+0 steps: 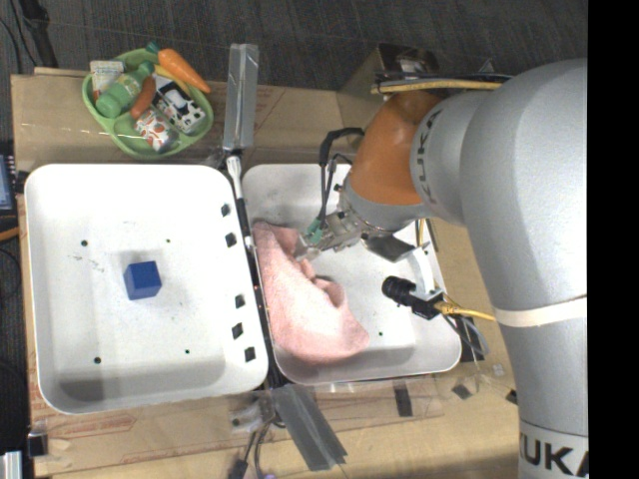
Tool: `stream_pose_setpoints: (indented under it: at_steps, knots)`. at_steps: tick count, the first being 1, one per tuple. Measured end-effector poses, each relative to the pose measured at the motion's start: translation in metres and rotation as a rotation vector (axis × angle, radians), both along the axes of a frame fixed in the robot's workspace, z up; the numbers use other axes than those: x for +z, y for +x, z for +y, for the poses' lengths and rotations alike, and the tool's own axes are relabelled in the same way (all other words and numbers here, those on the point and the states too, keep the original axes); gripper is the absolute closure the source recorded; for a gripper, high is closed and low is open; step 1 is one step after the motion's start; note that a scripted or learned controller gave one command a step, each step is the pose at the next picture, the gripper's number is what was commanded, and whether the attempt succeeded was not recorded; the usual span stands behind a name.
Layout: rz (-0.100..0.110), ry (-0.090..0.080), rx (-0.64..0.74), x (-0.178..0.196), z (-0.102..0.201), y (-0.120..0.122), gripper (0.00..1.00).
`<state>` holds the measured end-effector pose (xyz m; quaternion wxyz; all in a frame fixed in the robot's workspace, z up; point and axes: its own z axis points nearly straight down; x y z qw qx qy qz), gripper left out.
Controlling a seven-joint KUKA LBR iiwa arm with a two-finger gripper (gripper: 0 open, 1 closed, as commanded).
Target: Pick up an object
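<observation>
While gripper (312, 242) sits low on pink cloth (305, 297) in right bin (399, 357), finger state unclear; blue cube (143, 278) in left bin (60, 367), green bowl (110, 133) far left.

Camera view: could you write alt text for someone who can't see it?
A grey robot arm's end effector reaches down onto a pink cloth in the right white bin. The left bin holds a blue cube; a green bowl of toy food sits behind.
</observation>
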<state>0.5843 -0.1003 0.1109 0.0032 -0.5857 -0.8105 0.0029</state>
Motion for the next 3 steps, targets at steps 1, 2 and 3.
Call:
stream_pose_setpoints:
  at_steps: [1,2,3]
  knots:
    - [0.000,0.000,0.000,0.000,0.000,0.000,0.00]
    - [-0.003,0.000,-0.191,-0.020,-0.003,0.004,0.00]
    - [0.001,0.001,-0.187,-0.010,-0.002,0.003,1.00]
